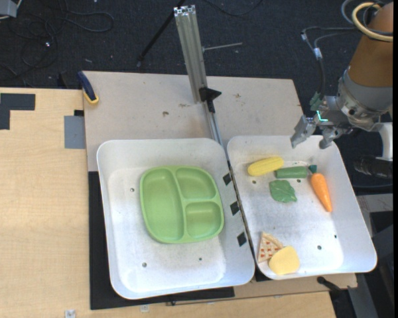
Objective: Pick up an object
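A: Where is the gripper (316,134)?

B: Over the far rim of the right bin (358,244), near its upper right corner. Its two fingers (300,133) are spread apart, with nothing between them.

A: And the things it could take?

B: All lie in the right bin. Nearest is the corn (265,165), just below and to the left of the gripper, apart from it. Beside the corn, on its right, lies a green stick (292,172) with a red tip, almost straight under the gripper. A carrot (321,190) lies slanted to the right of that stick, near the bin's right wall. A green leaf (282,191) sits just under the stick.

A: Anything further off?

B: At the near end of the bin, well apart from the gripper, a waffle (269,246) touches a yellow piece (284,260).

A: The left bin (119,257)?

B: It holds a green tray (182,204) with three compartments.
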